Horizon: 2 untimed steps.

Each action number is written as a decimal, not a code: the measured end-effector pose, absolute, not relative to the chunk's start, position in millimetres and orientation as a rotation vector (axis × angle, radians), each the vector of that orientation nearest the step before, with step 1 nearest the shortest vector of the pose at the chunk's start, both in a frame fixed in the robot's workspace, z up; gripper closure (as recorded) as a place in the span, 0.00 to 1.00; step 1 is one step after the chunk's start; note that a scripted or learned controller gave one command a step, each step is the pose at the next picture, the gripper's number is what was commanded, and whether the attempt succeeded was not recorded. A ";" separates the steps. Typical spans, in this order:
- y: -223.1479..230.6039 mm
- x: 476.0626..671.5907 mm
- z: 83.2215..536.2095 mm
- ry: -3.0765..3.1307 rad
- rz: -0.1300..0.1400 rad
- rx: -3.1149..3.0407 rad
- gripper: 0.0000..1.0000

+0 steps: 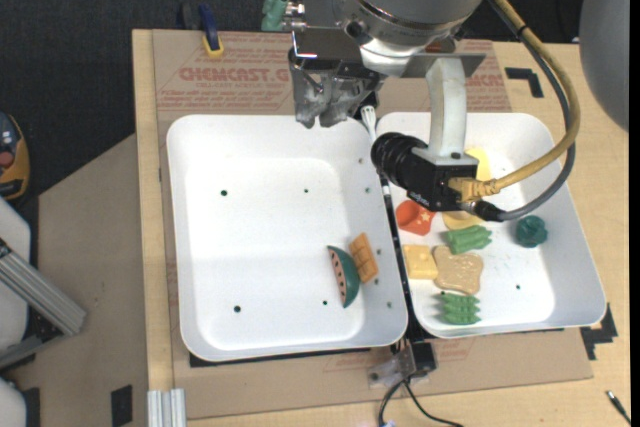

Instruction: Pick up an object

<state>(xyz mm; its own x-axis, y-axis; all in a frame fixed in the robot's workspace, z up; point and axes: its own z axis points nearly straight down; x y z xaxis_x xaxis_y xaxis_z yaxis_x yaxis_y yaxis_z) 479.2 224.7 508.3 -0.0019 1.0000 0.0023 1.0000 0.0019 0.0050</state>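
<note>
End effector [326, 101] hovers above the far rim of the left bin [250, 245], with nothing seen in it (open or closed, I cannot tell). This looks like the approach step. The watermelon slice [345, 277] lies near-right in that bin, so the next move calls for coming nearer and descending.

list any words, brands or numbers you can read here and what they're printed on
"CHEMCAST" in red on the brown paper-masked sheet under the two bins, readable at its top left, behind the left bin.
The same red print repeats at the sheet's top right, partly covered by the arm, too broken up to read fully.
A smaller red line beneath each print is too blurred to read.
No readable text on the bins or the toy food.
</note>
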 end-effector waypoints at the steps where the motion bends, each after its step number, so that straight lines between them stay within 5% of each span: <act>1: 224.8 479.2 536.4 2.223 0.008 2.217 1.00; 2: 114.8 479.2 535.8 2.209 -0.003 2.234 1.00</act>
<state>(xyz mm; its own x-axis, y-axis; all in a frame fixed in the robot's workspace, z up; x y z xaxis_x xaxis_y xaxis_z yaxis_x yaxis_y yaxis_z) 479.2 114.8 535.8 0.0113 0.9999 -0.0011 0.9999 -0.0113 -0.0020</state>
